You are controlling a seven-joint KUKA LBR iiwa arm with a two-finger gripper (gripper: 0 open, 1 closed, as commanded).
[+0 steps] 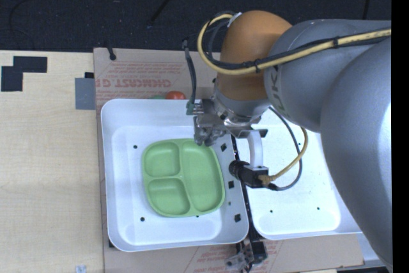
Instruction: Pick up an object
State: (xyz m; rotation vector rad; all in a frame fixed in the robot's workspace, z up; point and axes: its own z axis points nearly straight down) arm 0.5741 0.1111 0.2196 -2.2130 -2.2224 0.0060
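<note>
Robotics lab, industrial arm (332,80) over white bins (118,201), loose cables (291,169) (cardboard-lined bench (45,156))

Red object (175,96) half-hidden behind left bin (121,201) rim.

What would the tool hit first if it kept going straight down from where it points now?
Most likely the far right corner of the green plate, since the tool hangs over that edge in the left bin. Depth is unclear; it might land on the bin floor just beyond.

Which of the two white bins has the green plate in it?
The left bin: the green divided plate lies flat in it, under the gripper.
</note>
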